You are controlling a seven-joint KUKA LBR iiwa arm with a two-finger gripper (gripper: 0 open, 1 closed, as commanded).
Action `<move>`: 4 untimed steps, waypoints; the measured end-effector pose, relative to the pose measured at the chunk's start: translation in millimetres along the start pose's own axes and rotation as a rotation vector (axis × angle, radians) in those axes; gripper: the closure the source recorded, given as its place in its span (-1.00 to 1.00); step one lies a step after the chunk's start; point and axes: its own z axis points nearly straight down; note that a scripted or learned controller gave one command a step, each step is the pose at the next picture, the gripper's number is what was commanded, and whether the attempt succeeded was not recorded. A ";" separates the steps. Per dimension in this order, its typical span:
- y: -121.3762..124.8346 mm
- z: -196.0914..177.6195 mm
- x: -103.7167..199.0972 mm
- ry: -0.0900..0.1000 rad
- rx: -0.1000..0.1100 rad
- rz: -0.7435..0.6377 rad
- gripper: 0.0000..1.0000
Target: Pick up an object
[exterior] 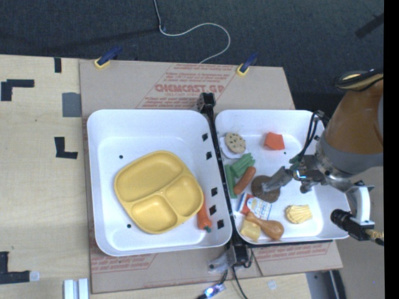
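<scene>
Left white bin (103, 136): yellow divided plate (158, 190), orange carrot (204, 218). Right white bin (293, 118): orange block (274, 141), speckled tan cookie (235, 142), green beans (239, 169).

Right bin (293, 118) holds the pickable items: a speckled cookie (235, 142) at 10 o'clock, an orange-red block (274, 141) at 12, green bean pods (240, 168) and a brown sausage (244, 179) at 9. A dark brown round patty (267, 187) sits near centre, a ridged yellow chip (298, 214) at 5, a drumstick (268, 228) and pale yellow chunk (250, 230) at 7. In the left bin (100, 129), a yellow divided plate (158, 190) lies flat at centre with a carrot (204, 218) touching its 4 o'clock edge.
</scene>
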 end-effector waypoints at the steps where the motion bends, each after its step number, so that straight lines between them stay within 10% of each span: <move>1: 1.9 -5.3 0.1 -0.002 -0.011 -0.003 -1.00; 4: 17.8 116.5 2.1 0.000 -0.013 -0.004 -1.00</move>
